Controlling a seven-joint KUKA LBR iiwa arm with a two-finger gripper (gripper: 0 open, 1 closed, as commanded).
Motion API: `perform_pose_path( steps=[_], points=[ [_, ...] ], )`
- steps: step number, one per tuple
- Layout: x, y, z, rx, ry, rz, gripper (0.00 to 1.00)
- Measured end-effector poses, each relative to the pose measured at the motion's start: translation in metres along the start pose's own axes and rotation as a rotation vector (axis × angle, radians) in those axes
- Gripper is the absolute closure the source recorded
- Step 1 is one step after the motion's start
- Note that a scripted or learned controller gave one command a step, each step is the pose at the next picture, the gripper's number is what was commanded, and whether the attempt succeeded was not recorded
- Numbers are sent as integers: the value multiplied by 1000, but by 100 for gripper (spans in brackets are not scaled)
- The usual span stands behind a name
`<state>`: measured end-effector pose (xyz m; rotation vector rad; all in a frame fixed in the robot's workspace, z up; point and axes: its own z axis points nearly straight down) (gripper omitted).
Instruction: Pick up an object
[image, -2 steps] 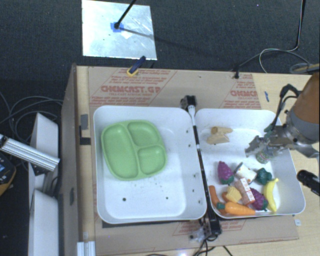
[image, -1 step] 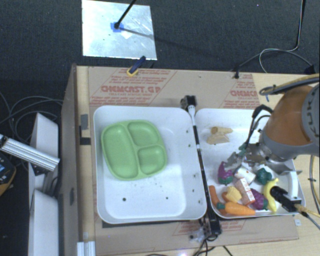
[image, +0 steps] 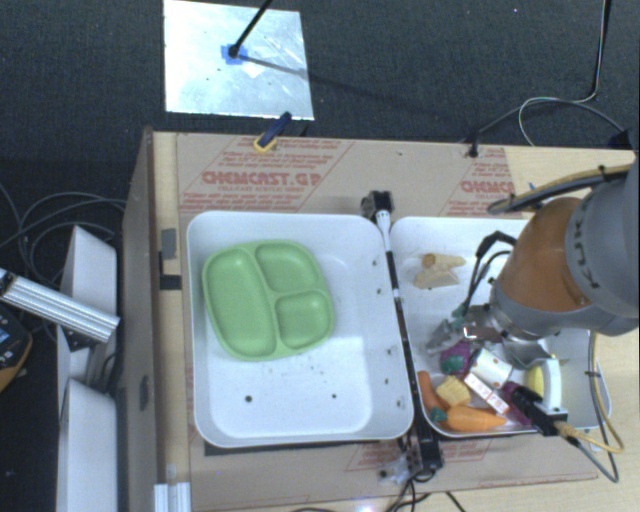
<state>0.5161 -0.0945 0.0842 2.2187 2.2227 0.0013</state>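
In the right bin (image: 420, 235), small toy foods lie near the front: an orange carrot (image: 472, 420), a shorter orange piece (image: 429, 389), a yellow block (image: 455, 391), a purple item (image: 459, 354) and a yellow piece (image: 537, 380). A pale beige piece (image: 438, 268) lies alone toward the back of that bin. My gripper (image: 462, 333) hangs low over the pile, right above the purple item. The grey and orange arm covers the bin's right half and hides the fingertips.
The left bin (image: 240, 400) holds a green divided plate (image: 267, 298). A ridge with a black clip (image: 378, 205) separates the two bins. Cardboard lines the bench around them. Cables run along the right side.
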Motion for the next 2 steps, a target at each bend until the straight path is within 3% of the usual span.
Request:
perform_pose_path(
  steps=[1,2],
  points=[
    [0,1,-10,-2,0,-1,100],
    [45,44,-126,-3,0,-2,100]
  ],
)
